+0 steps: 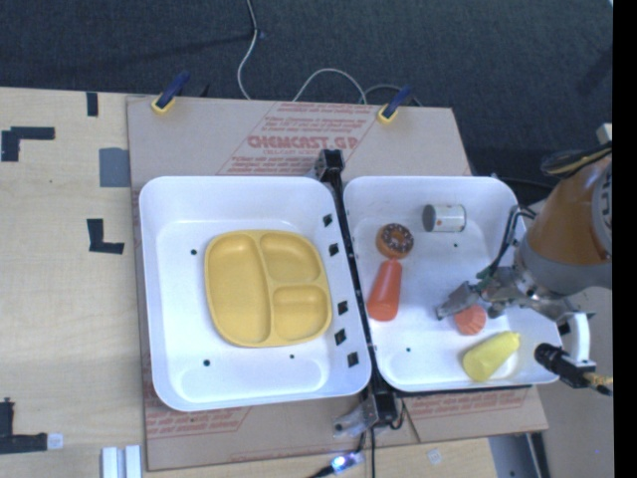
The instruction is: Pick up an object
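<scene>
Dark carpet surrounds our table with two white bins.
Our end effector (466,307) sits low over a small orange-red object (470,319) in the right bin (498,192), seemingly for grasping; its opening we cannot tell.

yellow tray (267,288): pale yellow, three compartments, lying flat in the middle of the left bin, left of frame centre.
orange cylinder (385,290): orange-red, lying on its side, long axis near vertical in the frame, at the left side of the right bin, just right of the divider.
doughnut (395,239): small, brown with sprinkles, flat, just above the orange cylinder's top end.
grey can (445,218): short, silvery, on its side, upper part of the right bin.
red piece (470,319): small, rounded, lower middle of the right bin.
yellow lump (491,355): lemon-like, lower right corner of the right bin, just below the red piece.
</scene>
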Controlling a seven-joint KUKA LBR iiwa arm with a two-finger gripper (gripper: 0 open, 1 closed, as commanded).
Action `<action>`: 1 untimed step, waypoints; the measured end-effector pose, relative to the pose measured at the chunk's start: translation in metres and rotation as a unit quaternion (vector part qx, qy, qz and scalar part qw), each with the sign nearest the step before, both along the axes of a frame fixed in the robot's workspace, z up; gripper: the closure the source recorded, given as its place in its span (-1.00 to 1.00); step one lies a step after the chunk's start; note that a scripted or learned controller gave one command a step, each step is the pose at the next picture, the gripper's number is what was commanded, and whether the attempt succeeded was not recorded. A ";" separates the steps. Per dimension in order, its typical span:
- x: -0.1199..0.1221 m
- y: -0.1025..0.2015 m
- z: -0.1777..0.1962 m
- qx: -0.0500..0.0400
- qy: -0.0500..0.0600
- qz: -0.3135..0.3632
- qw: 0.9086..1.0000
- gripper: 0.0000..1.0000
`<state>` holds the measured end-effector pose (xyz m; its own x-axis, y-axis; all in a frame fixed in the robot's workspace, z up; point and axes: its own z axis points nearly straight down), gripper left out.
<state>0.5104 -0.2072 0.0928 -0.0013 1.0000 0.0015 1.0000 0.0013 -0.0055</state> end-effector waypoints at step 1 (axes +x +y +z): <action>0.000 0.000 -0.008 -0.001 -0.003 0.000 1.000 -1.00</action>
